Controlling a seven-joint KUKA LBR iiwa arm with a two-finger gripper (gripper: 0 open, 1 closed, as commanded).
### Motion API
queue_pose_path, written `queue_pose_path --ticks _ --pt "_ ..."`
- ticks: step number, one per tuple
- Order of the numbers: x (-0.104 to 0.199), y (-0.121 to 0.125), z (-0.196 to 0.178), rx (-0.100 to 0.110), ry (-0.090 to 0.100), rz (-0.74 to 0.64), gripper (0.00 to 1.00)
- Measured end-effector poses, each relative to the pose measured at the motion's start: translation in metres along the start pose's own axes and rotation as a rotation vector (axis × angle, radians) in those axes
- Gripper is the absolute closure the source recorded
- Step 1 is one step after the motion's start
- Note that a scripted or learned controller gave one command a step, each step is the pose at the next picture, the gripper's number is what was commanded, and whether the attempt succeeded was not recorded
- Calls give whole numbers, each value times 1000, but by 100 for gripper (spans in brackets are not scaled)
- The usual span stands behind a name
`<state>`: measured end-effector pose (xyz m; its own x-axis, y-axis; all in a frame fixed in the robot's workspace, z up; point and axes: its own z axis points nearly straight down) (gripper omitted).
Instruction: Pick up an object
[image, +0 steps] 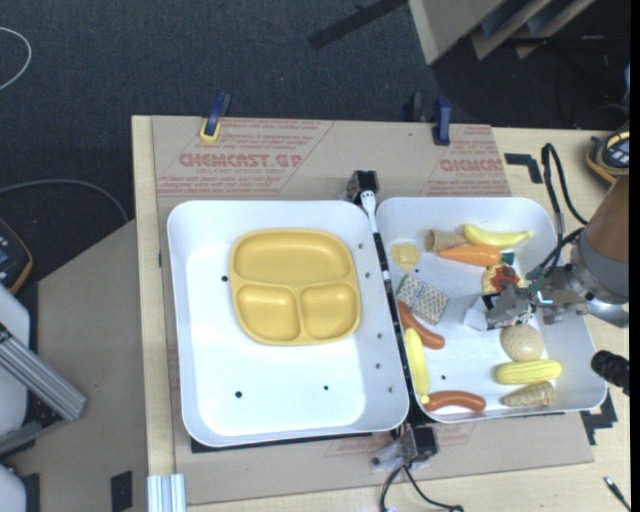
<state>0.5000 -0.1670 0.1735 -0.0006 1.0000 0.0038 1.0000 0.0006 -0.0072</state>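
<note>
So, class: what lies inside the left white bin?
Inside the left bin lies one yellow tray with three compartments, nothing in them. A few small dark spots dot the bin floor around it. Whatever is beneath the tray is covered.

Robot lab: clamped bench (300, 150), cables (60, 190)

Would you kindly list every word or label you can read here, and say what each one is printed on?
"CHEMCAST G.P": red print on the brown sheet under the bins, behind the left bin.
A second red print behind the right bin is cut off and too blurred to read.
The smaller red lines around both are too small to read.
</note>
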Motion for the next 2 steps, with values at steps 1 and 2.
queue_pose_path --ticks 1,2 --pt "9 1 47 0 0 0 0" --pt "12 3 89 -7 2 -2 0"
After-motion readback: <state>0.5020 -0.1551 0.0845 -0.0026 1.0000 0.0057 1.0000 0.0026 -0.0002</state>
